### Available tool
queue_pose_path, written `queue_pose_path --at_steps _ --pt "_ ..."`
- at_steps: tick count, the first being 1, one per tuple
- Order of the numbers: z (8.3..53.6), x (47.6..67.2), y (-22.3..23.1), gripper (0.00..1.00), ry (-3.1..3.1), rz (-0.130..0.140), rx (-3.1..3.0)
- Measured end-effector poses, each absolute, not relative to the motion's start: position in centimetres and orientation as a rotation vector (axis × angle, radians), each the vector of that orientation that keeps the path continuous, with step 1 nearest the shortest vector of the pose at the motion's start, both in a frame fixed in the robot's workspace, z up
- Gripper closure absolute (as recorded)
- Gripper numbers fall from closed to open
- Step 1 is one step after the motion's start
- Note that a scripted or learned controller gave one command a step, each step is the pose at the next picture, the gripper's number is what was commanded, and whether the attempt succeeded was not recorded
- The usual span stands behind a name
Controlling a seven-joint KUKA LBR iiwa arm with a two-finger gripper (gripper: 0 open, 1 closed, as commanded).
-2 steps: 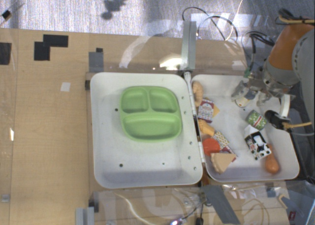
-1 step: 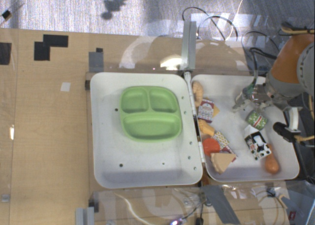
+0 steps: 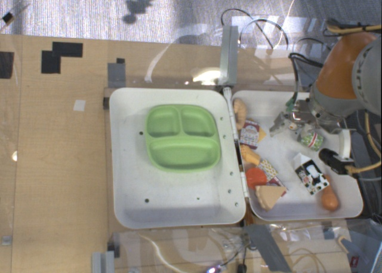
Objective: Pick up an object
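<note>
Arm (image 3: pixel 352 68) cut off at the right edge

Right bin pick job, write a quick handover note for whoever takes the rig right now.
End effector: low over the right bin, upper part; nothing seen held.
Right bin things: green-and-white can beside the end effector, black-and-white carton, orange piece, red piece, wedge, small packet.
Left bin: green divided plate.
Done: nothing lifted yet.
Left: grasp one object and raise it.
</note>
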State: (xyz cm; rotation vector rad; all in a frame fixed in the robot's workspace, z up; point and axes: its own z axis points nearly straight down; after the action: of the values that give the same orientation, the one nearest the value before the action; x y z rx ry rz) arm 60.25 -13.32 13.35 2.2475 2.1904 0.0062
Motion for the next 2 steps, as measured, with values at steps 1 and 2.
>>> queue_pose_path --at_steps 1,2 --pt "16.9 60.5 -12.0 0.0 2.102 0.006 2.33" --pt "11.1 65.0 -16.1 0.0 2.068 0.006 2.357"
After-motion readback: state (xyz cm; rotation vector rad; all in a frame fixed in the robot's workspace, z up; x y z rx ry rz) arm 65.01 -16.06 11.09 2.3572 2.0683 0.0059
